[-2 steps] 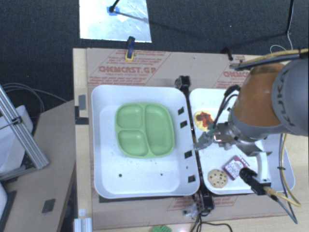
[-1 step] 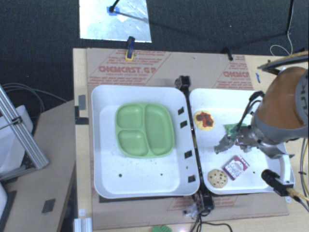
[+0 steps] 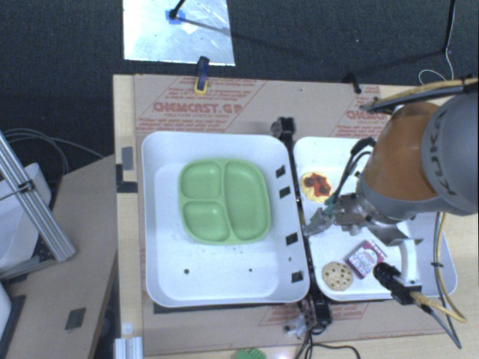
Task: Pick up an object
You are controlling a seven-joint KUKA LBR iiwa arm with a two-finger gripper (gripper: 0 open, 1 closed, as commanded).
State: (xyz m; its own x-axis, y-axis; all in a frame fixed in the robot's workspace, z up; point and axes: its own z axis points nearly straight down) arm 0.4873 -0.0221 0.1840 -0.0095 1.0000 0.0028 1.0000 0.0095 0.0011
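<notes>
I hover my gripper (image 3: 320, 223) over the right bin (image 3: 338, 293), reaching, nothing picked yet. I cannot tell how my grip is set. The cookie (image 3: 337, 276) lies at five o'clock from me, round, no long axis. Next I must shift there and descend.

Grey arm (image 3: 456, 155), broad orange band (image 3: 404, 155), black cables, metallic end effector (image 3: 323, 219).
</notes>
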